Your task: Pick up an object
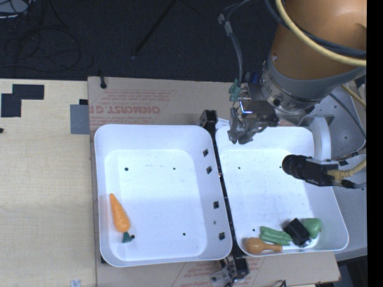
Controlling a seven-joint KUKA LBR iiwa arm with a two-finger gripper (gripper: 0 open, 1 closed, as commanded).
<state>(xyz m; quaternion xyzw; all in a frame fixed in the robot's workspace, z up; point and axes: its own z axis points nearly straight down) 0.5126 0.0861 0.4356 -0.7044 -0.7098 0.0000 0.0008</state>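
The arm is a thick rounded body — a broad orange band at the top, ringed by a pale yellowish cable, with grey metal housing beneath it. A dark cable loops off its 9 o'clock side. The gripper is small, dark grey metal, with bluish-green fittings and a white patch just above it.

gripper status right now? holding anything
gripper: above the far left corner of the right bin, nothing visibly held; open or shut cannot be told.
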